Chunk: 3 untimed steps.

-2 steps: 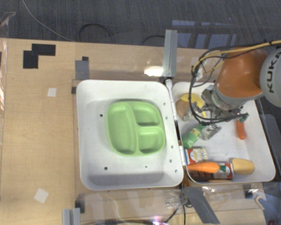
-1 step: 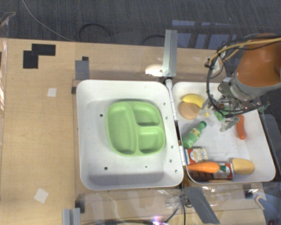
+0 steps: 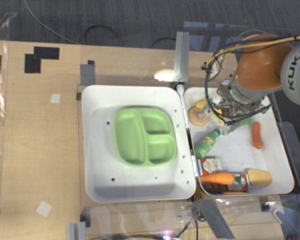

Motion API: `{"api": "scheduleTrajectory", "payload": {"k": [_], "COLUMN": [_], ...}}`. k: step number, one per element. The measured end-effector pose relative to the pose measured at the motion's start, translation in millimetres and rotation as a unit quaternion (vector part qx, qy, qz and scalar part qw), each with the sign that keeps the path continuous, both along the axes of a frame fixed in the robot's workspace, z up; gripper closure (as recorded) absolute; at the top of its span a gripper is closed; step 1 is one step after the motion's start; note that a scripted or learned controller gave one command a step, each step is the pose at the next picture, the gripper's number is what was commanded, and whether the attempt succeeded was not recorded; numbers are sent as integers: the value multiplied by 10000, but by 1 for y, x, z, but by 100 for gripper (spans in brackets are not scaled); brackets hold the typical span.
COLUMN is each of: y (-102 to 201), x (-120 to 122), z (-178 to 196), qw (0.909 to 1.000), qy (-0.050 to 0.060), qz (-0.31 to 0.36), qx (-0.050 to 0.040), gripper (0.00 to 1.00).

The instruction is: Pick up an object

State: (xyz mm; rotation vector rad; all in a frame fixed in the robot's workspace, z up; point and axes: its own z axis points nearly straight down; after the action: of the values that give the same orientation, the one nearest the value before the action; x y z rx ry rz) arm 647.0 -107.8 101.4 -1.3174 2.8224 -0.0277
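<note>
Hovering gripper (image 3: 229,115) over the right bin (image 3: 282,184).
Its state cannot be told (hidden under the wrist); a green bottle (image 3: 207,143) is seen nearby.

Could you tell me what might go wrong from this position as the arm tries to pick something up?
The gripper sits low among crowded items at the back of the right bin; a wooden disc and a yellow piece lie close beside it, so it may nudge them rather than grasp one. The green bottle lies on its side and could roll if bumped.
</note>
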Motion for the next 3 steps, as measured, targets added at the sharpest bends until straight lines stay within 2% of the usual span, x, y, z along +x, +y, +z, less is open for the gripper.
{"api": "scheduleTrajectory", "payload": {"k": [1,2,3], "y": [-75,-20,-21], "x": [25,24,27], "z": [24,-11,4], "qw": [9918,9962,9963], "qy": [84,82,22], "qz": [1276,871,864], "qx": [-9,12,11], "gripper": [0,0,100]}}
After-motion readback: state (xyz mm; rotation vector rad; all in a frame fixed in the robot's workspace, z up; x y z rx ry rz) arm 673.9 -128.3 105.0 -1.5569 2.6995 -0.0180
